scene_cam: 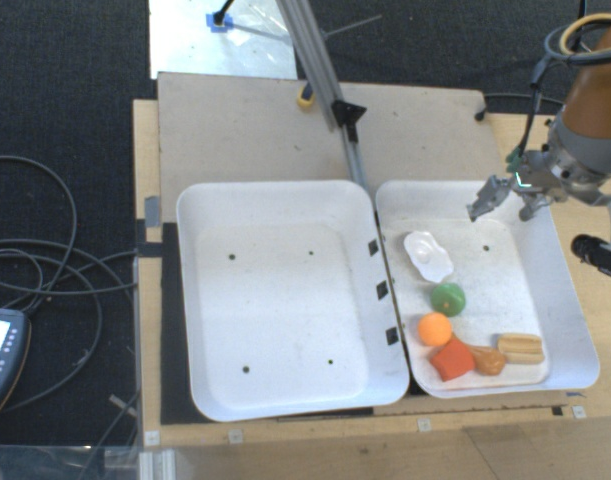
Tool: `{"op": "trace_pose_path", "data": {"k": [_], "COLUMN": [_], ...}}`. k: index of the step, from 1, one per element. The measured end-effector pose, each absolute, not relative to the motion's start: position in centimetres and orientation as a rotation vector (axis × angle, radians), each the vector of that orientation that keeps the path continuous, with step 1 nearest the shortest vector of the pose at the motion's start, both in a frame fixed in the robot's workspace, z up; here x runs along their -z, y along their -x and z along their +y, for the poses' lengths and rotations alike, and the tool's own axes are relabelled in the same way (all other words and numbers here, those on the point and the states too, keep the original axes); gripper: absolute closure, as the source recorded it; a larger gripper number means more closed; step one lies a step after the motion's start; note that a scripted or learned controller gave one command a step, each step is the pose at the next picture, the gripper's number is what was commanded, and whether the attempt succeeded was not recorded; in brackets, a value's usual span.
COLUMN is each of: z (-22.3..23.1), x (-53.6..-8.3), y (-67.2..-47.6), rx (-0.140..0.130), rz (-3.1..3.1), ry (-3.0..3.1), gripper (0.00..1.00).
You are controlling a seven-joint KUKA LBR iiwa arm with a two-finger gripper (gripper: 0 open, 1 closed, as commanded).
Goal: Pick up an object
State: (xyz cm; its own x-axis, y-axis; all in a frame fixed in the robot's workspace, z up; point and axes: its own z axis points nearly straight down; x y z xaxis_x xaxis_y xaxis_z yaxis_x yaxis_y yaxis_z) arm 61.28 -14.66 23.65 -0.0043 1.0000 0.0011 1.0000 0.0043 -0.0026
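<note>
My gripper [506, 203] hangs over the far edge of the right bin [560, 298], its two fingers spread apart with nothing between them. Below it in that bin lie a white crumpled object [428, 255], a green ball [447, 299], an orange ball [435, 329], a red block [451, 360], a small brown piece [489, 362] and a tan ridged bar [520, 347]. The gripper is well above and to the right of the white object, touching none of them.
The left bin [275, 298] sits beside the right one, split by a divider with black clips. A grey pole [320, 63] slants across the bench's back. Cables and a tablet [0, 353] lie on the floor at left.
</note>
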Motion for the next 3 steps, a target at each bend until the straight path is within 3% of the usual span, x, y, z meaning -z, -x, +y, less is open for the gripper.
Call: {"op": "trace_pose_path", "data": {"k": [1, 3], "z": [-14.7, -14.1], "x": [-23.9, -13.6], "y": [-61.4, -61.5], "rx": [0.001, -0.003], "rz": [-2.228, -2.222], "ry": [2.216, 2.217], "gripper": [0.0, 0.0]}}
